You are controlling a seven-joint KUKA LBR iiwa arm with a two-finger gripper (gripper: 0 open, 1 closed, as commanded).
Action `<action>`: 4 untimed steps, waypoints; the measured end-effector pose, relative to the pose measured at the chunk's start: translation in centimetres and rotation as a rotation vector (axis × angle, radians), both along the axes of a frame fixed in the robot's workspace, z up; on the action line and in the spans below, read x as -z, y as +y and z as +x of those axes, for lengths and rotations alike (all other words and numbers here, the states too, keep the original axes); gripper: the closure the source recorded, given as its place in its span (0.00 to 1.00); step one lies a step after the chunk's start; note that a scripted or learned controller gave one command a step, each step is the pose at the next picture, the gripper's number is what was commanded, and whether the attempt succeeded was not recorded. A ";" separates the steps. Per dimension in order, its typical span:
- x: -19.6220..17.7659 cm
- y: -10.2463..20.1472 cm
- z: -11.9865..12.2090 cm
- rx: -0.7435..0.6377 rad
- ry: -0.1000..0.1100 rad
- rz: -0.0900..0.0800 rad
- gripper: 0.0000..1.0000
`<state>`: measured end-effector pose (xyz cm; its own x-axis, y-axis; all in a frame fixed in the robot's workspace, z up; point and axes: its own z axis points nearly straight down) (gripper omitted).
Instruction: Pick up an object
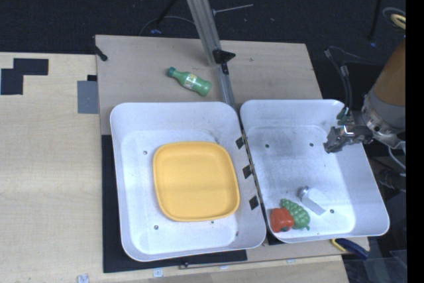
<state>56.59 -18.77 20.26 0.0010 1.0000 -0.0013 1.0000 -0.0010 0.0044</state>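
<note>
In the right bin (291, 142) a red and green toy vegetable (289, 217) lies near the front left corner, with a small grey metal piece (310, 199) just behind it. A yellow square plate (195, 180) rests in the left bin (132, 142). My gripper (336, 139) hovers over the right bin's far right side, well behind and to the right of the toys, with nothing visible between its fingers.
A green bottle (189, 81) lies on the bench behind the left bin. An aluminium post (204, 10) slants up from the gap between the bins. Dark clips (246, 170) sit along the divide. Cables hang at the right by the arm.
</note>
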 end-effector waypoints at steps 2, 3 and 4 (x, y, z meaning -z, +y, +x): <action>-4.6 5.0 -0.2 -0.004 0.004 0.002 1.00; -5.1 10.8 -0.6 -0.005 0.005 0.003 1.00; -4.5 15.6 -1.8 -0.004 0.005 0.002 1.00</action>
<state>54.77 -3.16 24.73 -0.0027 1.0000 0.0008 1.0000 0.0027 -0.0009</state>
